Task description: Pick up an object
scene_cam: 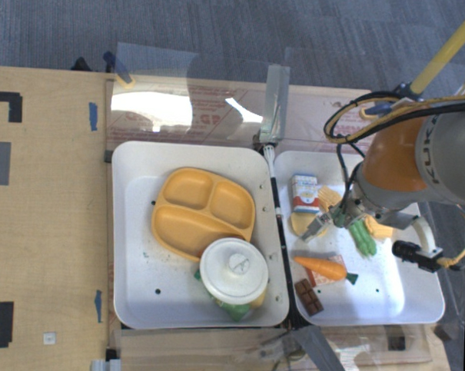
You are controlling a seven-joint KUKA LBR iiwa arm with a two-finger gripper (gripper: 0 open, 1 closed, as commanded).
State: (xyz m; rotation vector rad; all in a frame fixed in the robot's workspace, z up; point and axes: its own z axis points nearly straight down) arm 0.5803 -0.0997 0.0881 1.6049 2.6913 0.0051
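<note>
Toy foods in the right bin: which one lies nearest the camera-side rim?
The small brown chocolate bar, at the right bin's front left corner; the orange plastic carrot lies just behind it.

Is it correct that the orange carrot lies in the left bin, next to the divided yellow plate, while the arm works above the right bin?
Not quite. The camera view shows the carrot lying in the right bin, below the gripper. The divided yellow plate is in the left bin, and the arm does work above the right bin.
</note>
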